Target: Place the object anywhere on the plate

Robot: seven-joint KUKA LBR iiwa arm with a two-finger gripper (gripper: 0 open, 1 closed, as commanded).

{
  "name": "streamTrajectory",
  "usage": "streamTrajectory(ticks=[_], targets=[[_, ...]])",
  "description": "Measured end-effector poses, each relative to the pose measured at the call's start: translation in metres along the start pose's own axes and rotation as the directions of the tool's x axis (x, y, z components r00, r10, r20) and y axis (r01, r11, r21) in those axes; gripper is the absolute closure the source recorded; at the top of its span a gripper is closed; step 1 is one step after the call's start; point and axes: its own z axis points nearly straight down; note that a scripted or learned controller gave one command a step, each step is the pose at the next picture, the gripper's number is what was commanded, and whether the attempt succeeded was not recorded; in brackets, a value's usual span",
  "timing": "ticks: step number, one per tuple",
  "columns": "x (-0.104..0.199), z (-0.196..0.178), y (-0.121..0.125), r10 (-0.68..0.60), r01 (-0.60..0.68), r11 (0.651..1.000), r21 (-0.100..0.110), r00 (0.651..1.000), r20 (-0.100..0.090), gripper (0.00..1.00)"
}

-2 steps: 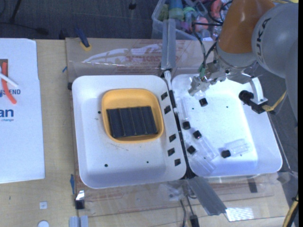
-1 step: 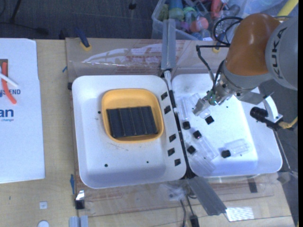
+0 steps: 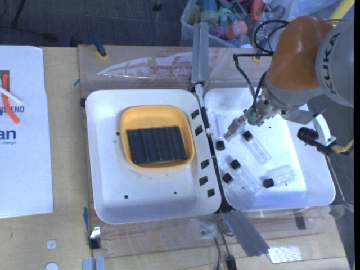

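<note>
A yellow plate (image 3: 155, 113) sits in the left bin (image 3: 107, 167), and a black ridged slab (image 3: 156, 144) lies flat on it. In the right bin (image 3: 315, 187) lie several clear vials with black caps; one vial (image 3: 254, 145) is just below the gripper, and another vial (image 3: 279, 178) lies near the bin's front right. My gripper (image 3: 239, 127) hangs low over the upper left part of the right bin, tilted toward the divider. It is apart from the plate. Nothing can be made out in its grasp.
Small black caps (image 3: 220, 145) lie near the divider between the bins. A clear tub of coloured toys (image 3: 236, 10) stands behind the bins. A white sheet (image 3: 22, 134) covers the bench at the left. A cable with a black plug (image 3: 306, 134) hangs beside the arm.
</note>
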Motion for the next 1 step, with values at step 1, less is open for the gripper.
streamTrajectory(ticks=[1], targets=[[-0.0485,-0.0154,-0.0464,-0.254,0.254,0.967,-0.002,0.967,0.003,0.00]])
